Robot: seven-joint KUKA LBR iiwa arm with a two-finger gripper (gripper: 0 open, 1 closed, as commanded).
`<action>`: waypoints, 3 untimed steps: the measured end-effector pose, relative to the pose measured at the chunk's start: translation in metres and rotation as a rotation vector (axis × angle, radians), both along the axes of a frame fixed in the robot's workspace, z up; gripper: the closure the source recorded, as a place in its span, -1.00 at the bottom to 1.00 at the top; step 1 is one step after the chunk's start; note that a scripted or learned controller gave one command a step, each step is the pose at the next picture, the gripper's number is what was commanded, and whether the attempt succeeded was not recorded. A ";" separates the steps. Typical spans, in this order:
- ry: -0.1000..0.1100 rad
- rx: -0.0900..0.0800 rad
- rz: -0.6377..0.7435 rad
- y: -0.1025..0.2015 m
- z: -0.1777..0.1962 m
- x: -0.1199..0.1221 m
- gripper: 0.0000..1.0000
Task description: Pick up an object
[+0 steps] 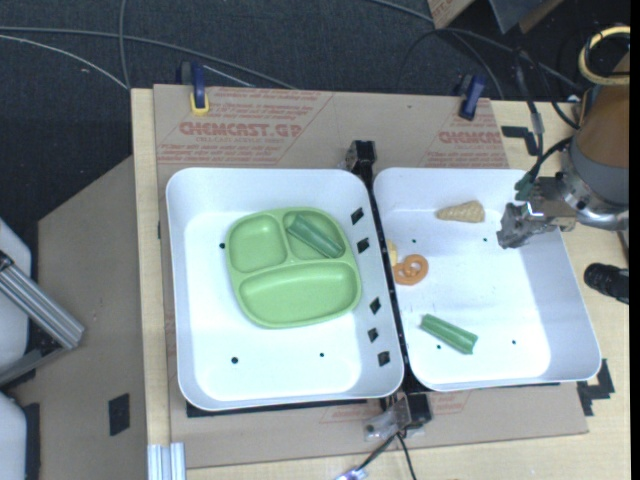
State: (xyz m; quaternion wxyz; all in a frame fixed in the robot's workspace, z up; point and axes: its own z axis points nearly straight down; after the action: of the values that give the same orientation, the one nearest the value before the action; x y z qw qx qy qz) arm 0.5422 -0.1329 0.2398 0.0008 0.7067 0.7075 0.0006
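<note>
In the right bin (560, 338) lie three loose objects: a tan cone-shaped piece (461, 211) near the back, an orange ring (409, 269) by the divider, and a green stick (448, 333) toward the front. My gripper (512, 232) hangs over the bin's back right part, just right of the tan piece and apart from it. Nothing shows between its fingers.
The left bin (200, 358) holds a green divided plate (293, 269) with a green stick (317, 235) in its back right compartment. A black divider (377, 268) runs between the bins. Blue clamps (199, 83) (470, 96) pin the board at the back.
</note>
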 end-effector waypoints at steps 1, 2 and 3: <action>0.004 0.003 0.004 0.046 -0.008 -0.001 1.00; 0.005 0.003 0.004 0.092 -0.015 -0.001 1.00; 0.006 0.003 0.005 0.143 -0.025 0.000 1.00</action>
State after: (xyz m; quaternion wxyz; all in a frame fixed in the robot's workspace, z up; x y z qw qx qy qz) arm 0.5419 0.0098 0.2148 -0.0023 0.7051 0.7091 -0.0003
